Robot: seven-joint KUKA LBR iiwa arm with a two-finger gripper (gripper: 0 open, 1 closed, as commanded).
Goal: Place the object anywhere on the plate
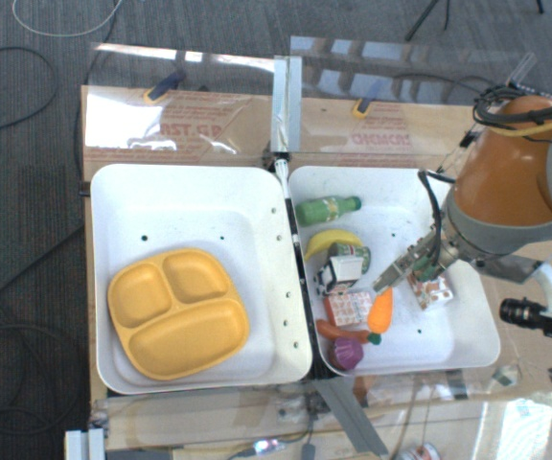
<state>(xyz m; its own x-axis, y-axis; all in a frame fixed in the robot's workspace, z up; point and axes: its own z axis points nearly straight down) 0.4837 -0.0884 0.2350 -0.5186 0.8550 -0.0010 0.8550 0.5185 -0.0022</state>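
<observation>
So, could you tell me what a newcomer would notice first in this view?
Probably the yellow divided plate lying in the left bin. Then the cluster of toy food along the right bin's left side, including a green bottle and banana, with the gripper hovering nearby.

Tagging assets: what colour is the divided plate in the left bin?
Yellow-orange, plain, no pattern. The plate shows best in the camera view.

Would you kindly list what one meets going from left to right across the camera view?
Yellow plate → green bottle → orange carrot → end effector → small carton.
</observation>
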